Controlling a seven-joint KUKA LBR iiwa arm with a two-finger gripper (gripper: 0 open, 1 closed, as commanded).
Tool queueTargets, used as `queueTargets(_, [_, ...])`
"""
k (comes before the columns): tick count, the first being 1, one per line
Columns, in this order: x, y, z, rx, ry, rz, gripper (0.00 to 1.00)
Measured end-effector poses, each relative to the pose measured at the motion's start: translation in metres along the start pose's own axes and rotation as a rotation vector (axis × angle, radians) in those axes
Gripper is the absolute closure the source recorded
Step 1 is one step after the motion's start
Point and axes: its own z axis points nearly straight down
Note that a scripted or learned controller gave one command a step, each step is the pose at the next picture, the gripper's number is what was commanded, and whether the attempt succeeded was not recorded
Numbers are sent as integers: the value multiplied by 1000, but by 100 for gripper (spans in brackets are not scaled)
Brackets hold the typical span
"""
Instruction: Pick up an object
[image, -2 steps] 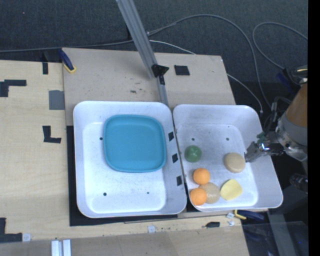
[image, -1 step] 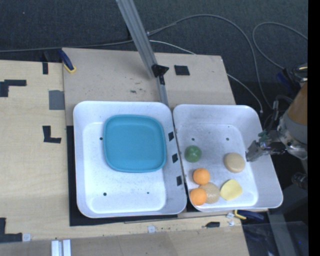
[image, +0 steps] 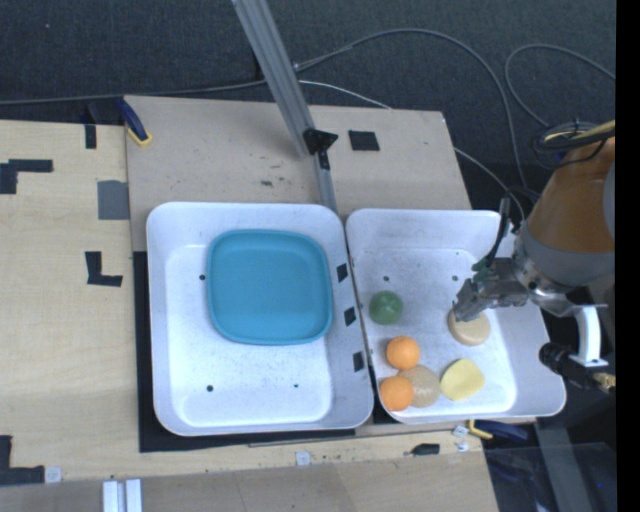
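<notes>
Gripper low over a beige disc in the right bin

Nearest me, along the right bin's (image: 520, 400) front wall, huddle an orange ball (image: 396, 393), a tan lump (image: 421, 386) and a yellow piece (image: 462, 379); a second orange (image: 403, 352) and a green ball (image: 386, 306) lie behind. The gripper (image: 472, 303) hangs just above a beige disc (image: 469, 328), likely lined up for a grab; whether it grips anything, I cannot tell. Left, a blue plate (image: 268, 286).
</notes>
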Motion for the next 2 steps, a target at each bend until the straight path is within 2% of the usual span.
queueTargets(1, [61, 6, -8, -1, 0, -1, 100])
queueTargets(2, [111, 14, 1, 0, 0, -1, 100])
